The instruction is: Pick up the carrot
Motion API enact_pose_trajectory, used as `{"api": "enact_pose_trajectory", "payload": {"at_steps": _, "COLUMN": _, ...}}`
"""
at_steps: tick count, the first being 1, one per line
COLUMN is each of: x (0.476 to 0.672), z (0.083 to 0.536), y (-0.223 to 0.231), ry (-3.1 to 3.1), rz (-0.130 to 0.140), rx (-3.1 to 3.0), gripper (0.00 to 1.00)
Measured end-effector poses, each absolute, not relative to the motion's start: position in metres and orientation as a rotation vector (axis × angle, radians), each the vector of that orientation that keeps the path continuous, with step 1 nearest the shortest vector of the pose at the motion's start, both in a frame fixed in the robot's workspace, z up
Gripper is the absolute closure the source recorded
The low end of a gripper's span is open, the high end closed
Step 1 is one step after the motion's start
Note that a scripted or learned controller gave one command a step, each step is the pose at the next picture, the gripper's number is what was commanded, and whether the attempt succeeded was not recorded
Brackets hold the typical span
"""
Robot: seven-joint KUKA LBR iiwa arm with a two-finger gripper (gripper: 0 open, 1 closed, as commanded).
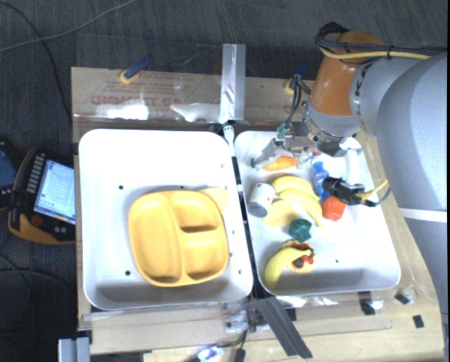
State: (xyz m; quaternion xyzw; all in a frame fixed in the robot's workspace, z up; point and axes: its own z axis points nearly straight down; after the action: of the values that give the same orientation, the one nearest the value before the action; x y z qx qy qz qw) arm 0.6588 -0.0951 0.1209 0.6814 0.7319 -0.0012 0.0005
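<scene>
your carrot (284,163) lies at twelve o'clock in the right bin (375,271), just under the gripper (291,146). whether the pincer is wide or closed, you cannot tell. it's probably light, stiff, smooth plastic; grip mid-body, across its width.

A single fixed camera looks down at a slant from above the bench (96,89), which runs across the middle of the frame with dark carpet showing along the top and left. Both white bins lie fully in view, the left bin (96,225) at centre left and the right bin (375,255) at centre right. The view stands far enough back to take in the arm (405,127) entering from the upper right.
</scene>
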Motion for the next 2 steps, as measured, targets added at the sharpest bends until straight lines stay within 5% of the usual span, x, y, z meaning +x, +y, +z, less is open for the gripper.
{"api": "enact_pose_trajectory", "payload": {"at_steps": 1, "x": 0.6669, "z": 0.0928, "y": -0.1064, "ry": 2.379, "rz": -0.021, "rx": 2.063, "gripper": 0.00}}
{"api": "enact_pose_trajectory", "payload": {"at_steps": 2, "x": 0.6631, "z": 0.0948, "y": -0.1056, "ry": 2.385, "rz": -0.033, "rx": 2.071, "gripper": 1.00}}
